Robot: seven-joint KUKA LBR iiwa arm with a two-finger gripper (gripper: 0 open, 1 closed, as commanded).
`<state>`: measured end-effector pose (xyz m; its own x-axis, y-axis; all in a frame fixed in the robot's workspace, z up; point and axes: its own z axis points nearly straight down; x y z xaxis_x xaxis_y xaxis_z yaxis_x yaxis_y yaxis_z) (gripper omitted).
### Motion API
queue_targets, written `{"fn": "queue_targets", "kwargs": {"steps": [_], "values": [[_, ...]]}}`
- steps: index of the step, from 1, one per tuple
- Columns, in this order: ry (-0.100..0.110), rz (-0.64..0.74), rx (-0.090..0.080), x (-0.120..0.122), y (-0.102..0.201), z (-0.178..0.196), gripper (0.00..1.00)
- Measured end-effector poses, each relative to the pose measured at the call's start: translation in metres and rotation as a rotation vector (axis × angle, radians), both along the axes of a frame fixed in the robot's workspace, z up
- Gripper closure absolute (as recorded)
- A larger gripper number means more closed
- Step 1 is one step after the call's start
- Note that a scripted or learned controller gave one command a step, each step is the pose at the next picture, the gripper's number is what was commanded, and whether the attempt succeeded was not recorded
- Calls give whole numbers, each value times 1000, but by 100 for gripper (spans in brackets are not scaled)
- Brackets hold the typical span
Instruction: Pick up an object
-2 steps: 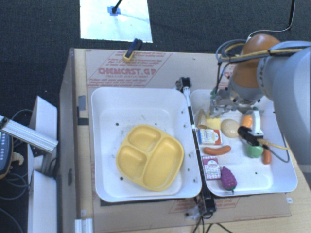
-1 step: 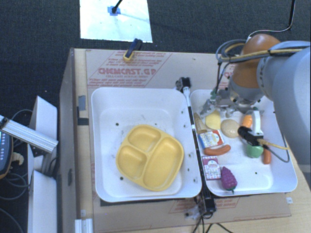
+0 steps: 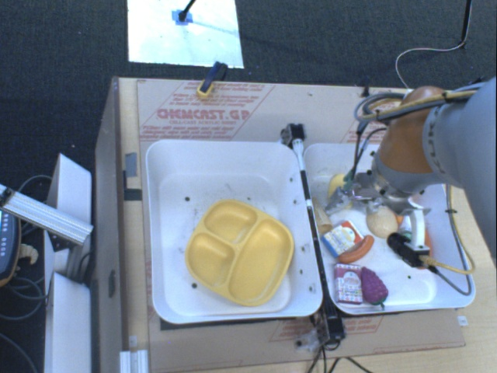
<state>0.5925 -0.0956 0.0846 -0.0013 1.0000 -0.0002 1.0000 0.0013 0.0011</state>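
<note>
The arm comes in from the right and hangs low over the far part of the right bin (image 3: 446, 298). The hand (image 3: 351, 196) is down among the toys, but its tips are mixed up with wires and shiny parts, so I cannot tell if it is squeezing or let go. I see nothing held in it.

A small yellow toy (image 3: 336, 183) sits just left of the hand, almost touching. That looks like the easiest one to grab. A round tan ball (image 3: 381, 222) lies just near of the hand. Nearer still is a red sausage (image 3: 358, 249), long and thin, slanting from near-left to far-right. Beside it is a flat blue and white packet (image 3: 339, 238). At the near edge are a bumpy purple grape bunch (image 3: 373, 284) and a flat red card (image 3: 349, 283).

The left bin (image 3: 167, 177) holds 1 smooth yellow plastic tray (image 3: 239, 251) with 3 dips.
</note>
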Motion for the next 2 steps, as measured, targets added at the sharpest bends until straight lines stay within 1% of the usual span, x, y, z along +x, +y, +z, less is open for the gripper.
{"fn": "queue_targets", "kwargs": {"steps": [1,2], "values": [[-2,3,0,38,13,0,0],[-2,0,-1,38,-11,1,0]]}}
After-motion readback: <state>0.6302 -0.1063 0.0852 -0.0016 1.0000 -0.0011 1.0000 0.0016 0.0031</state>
